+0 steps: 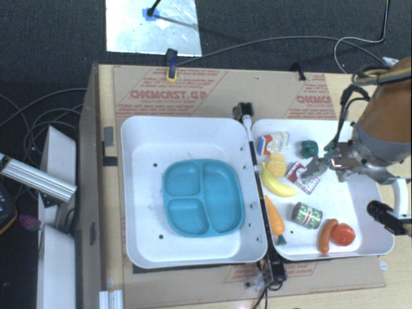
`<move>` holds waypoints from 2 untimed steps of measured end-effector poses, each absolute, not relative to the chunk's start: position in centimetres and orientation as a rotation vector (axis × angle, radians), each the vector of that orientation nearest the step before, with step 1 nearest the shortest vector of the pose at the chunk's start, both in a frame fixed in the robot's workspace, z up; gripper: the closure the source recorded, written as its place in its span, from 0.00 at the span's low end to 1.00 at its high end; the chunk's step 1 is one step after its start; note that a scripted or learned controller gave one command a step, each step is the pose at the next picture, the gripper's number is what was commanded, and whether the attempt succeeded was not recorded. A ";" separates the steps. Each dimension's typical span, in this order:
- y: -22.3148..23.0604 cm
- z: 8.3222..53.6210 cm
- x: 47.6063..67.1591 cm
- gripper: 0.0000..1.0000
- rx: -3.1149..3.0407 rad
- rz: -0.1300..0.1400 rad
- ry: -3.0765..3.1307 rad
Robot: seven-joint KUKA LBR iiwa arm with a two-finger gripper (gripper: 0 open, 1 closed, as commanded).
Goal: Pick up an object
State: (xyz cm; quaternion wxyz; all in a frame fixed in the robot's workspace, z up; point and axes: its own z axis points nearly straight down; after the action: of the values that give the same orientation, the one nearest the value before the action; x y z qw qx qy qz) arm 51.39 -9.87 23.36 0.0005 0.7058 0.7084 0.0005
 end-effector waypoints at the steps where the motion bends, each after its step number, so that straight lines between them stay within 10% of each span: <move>1: -11.4 8.5 49.9 0.00 2.219 0.002 2.221; 2: -11.3 9.5 50.0 1.00 2.218 0.005 2.221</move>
State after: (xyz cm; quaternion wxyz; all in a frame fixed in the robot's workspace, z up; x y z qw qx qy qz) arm 50.02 -11.32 9.49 0.0013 0.7066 0.7076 0.0017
